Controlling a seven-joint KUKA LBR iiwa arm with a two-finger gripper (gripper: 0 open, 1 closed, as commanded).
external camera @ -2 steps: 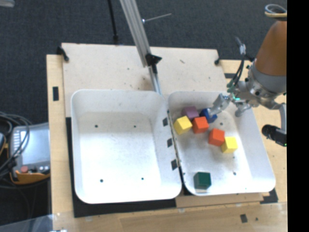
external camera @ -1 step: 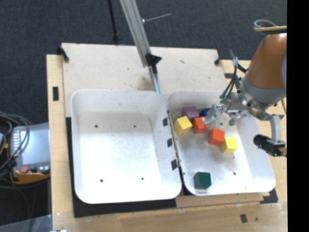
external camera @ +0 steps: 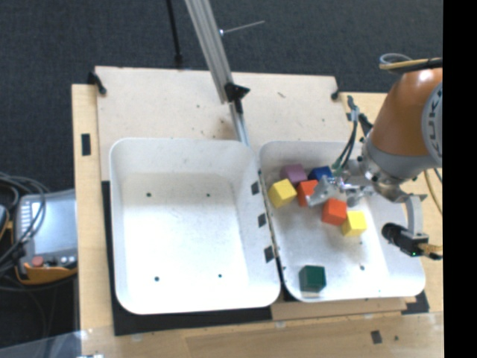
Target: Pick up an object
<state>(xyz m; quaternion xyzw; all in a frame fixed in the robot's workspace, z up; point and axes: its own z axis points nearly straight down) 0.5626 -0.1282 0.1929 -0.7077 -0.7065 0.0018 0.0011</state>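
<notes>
On the table [external camera: 88, 200] sit two shallow white bins side by side; the left bin [external camera: 186, 222] has a bare speckled floor, while the right bin [external camera: 387, 274] carries all the blocks. The grey arm [external camera: 406, 125] with its orange band reaches in from the right, and its hand [external camera: 332, 191] hangs low over the upper middle of the right bin, among a cluster of cubes. Whether the hand is clenched or released I cannot tell. Just left of it lie a yellow cube [external camera: 282, 192], a pale purple cube [external camera: 297, 173], a blue cube [external camera: 320, 174] and a small orange cube [external camera: 307, 192]. Just below it sit a larger orange cube [external camera: 335, 212] and a second yellow cube [external camera: 354, 223], touching each other. A dark green cube [external camera: 313, 278] lies well apart, near the bin's front rim.
</notes>
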